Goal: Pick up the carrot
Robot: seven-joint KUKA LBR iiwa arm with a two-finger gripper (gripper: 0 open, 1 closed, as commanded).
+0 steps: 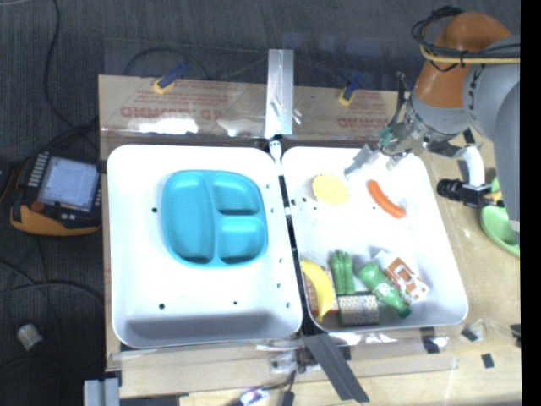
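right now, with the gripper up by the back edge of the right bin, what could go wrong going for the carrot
1. The small orange carrot lies flat and slanted on the smooth floor of the right white bin, so the two-finger gripper may slip off it or push it aside.
2. The round yellow piece sits just left of the carrot; a descent that drifts left could land on it instead.

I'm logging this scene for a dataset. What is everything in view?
bins: two, white, side by side on the bench
tray: one, blue, three compartments, in the left bin
carrot: one, orange, right bin, upper right
yellow disc: one, right bin, left of the carrot
banana: one, yellow, right bin, near edge
green items: two, right bin, near edge
handheld device: one, orange-edged, left of the bench
arm: one, grey and orange, upper right
claw: one, above the right bin's far edge
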